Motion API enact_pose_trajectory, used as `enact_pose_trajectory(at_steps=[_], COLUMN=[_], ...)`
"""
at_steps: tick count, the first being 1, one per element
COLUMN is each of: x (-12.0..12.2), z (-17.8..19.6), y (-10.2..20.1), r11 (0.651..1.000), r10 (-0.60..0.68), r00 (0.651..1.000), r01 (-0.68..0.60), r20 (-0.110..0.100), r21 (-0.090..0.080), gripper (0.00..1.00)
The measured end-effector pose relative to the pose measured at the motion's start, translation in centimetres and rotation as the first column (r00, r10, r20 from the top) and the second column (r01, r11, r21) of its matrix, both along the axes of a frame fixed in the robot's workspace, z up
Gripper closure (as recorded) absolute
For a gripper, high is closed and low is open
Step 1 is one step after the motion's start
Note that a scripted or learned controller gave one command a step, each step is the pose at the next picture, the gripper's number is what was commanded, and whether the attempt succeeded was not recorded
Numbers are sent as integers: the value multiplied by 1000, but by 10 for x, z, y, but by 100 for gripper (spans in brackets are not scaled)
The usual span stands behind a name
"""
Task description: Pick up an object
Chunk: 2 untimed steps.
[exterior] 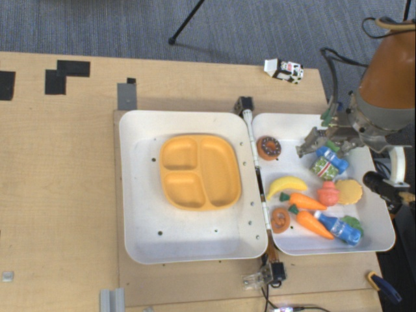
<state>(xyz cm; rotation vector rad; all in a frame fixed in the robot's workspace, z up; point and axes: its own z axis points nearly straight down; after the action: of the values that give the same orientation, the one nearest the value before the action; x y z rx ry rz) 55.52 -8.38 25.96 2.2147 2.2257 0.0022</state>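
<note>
My gripper (323, 143) hangs over the right bin (383, 239), directly above a blue-and-green bottle (329, 162) whose top it hides. Whether the bottle is actually held cannot be made out. Just below it lie a banana (286, 186), carrots (308, 203) and a pink ball (329, 194). Farther away, the left bin (140, 239) holds a yellow divided plate (198, 172) (wooden bench (58, 207), blue-grey carpet (97, 12) beyond).

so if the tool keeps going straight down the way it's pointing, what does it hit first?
Probably the small blue and green bottle just beneath the tool in the right bin, though height is hard to judge.
</note>
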Motion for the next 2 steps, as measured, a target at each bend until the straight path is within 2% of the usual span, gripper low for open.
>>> enact_pose_trajectory(at_steps=[1, 2], x=[57, 86], z=[-47, -174], y=[-83, -76], r11=[989, 970], r10=[148, 242], r00=[989, 970], r01=[-148, -242], r20=[0, 4], r21=[-2, -2], gripper=[0, 0])
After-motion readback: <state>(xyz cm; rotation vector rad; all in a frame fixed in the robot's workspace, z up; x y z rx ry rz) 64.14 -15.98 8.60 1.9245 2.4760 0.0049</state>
